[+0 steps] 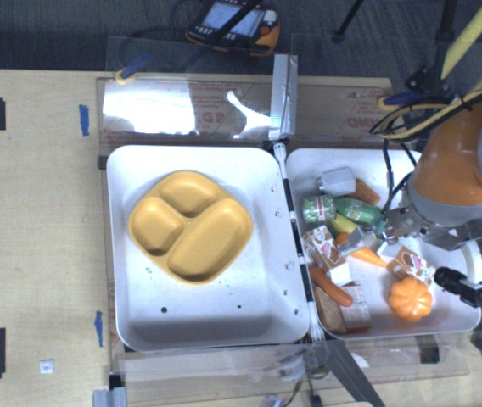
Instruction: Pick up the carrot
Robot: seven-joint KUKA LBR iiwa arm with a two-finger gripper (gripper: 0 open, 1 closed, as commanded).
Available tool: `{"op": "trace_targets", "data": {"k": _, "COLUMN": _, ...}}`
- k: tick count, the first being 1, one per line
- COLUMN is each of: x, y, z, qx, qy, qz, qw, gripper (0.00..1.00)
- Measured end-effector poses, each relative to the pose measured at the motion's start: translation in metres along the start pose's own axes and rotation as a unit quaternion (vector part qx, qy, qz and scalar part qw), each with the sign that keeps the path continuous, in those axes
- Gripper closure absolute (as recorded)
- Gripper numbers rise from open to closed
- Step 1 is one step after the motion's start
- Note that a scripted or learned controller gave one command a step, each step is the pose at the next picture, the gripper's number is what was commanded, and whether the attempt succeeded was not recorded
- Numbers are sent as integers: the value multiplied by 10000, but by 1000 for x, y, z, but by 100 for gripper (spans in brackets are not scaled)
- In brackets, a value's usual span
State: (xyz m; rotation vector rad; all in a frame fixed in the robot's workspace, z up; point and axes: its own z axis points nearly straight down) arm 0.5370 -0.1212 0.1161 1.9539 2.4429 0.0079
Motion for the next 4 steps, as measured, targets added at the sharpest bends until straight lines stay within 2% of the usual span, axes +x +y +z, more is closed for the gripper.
{"op": "trace_targets", "data": {"k": 1, "x": -2, "y": -7, "z": 11, "qx": -89, "qy": -36, "qz": 426, "qw": 9990, "gripper": 0}}
{"op": "trace_targets", "data": {"k": 2, "x": -7, "y": -4, "z": 31, "qx": 34, "qy": 2, "qz": 1628, "qw": 9867, "gripper": 0}}
{"op": "trace_targets", "data": {"k": 3, "x": -7, "y": -5, "z": 23, "qx": 35, "qy": -1, "qz": 1637, "qw": 9865, "gripper": 100}}
{"op": "trace_targets", "data": {"k": 4, "x": 24, "y": 9, "z": -70, "qx": 93, "qy": 19, "qz": 1987, "qw": 9800, "gripper": 100}}
